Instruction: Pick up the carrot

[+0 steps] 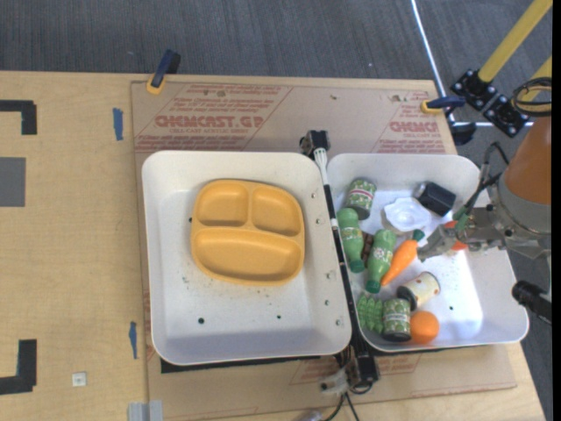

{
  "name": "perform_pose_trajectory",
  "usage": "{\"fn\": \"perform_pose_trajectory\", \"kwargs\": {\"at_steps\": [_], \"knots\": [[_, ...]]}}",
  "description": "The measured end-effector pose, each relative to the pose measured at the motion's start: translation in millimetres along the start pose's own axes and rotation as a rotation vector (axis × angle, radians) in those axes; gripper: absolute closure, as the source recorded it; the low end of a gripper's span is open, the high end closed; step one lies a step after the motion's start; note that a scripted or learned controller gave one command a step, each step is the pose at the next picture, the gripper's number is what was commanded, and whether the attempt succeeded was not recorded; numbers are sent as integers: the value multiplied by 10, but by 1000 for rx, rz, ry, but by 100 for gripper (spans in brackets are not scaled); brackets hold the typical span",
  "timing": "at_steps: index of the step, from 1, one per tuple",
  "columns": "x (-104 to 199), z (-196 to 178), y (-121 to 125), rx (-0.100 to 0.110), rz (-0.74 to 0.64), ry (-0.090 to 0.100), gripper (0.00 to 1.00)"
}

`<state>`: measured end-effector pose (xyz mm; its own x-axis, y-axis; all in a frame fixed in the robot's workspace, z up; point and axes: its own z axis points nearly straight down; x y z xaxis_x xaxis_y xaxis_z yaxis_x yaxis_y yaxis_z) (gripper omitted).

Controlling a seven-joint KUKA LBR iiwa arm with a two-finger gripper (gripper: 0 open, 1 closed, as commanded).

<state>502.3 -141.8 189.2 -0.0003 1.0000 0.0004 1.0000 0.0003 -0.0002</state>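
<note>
A wooden bench [70, 261] is being seen from above at a slant, with grey carpet [263, 16] showing beyond its far edge. A brown sheet [289, 112] printed with red lettering is lying under two white bins. The left bin [166, 323] is holding a yellow divided plate [248, 231], with dark specks scattered on the bin floor around it. The right bin [495, 314] is crowded with small things.

The arm [530, 191] is being cut off by the right edge, so just its orange band and part of the grey wrist can be made out. The gripper [441, 238] is hanging low over the right bin, just right of the carrot [400, 260]. Whether its tips are apart or together cannot be told, since they are blurred against the clutter.

The carrot is lying tilted near the middle of the right bin, its green top [418, 237] pointing toward the gripper, its thin end resting against green bottles [366, 251]. Nothing is being seen clamped on it. More green bottles [386, 316] are bunched at the near wall, beside an orange ball [424, 326]. A black block [436, 197] and a crumpled white piece [405, 215] are lying toward the far side; their exact kind is hard to make out.

Blue tape [117, 123] and black marks [22, 117] are being shown on the bench at left.
</note>
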Motion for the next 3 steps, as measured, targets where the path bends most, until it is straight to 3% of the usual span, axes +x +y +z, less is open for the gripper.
{"fn": "perform_pose_trajectory", "kwargs": {"at_steps": [1,2,3], "knots": [[381,804,428,-13,62,1,0],[328,817,438,-28,-155,-9,0],[340,710,426,-18,-156,-2,100]]}}
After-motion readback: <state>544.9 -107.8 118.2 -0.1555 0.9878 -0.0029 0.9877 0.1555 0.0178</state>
